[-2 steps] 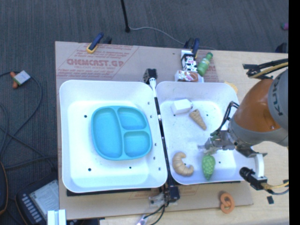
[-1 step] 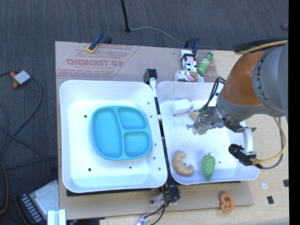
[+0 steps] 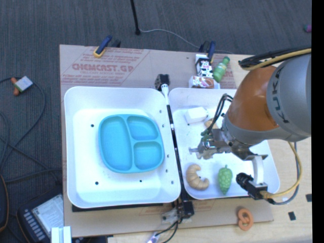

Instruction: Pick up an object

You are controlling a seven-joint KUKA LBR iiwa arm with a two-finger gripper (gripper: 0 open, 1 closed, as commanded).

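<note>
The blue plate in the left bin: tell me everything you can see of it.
The blue plate is a light blue tray with rounded corners that looks like plastic. It is split into three compartments: one long one on its left side and two smaller ones on the right. It lies flat and right way up, turned slightly askew, near the middle of the left bin, resting on that bin's floor. Nothing lies in its compartments and nothing else touches it.
</note>
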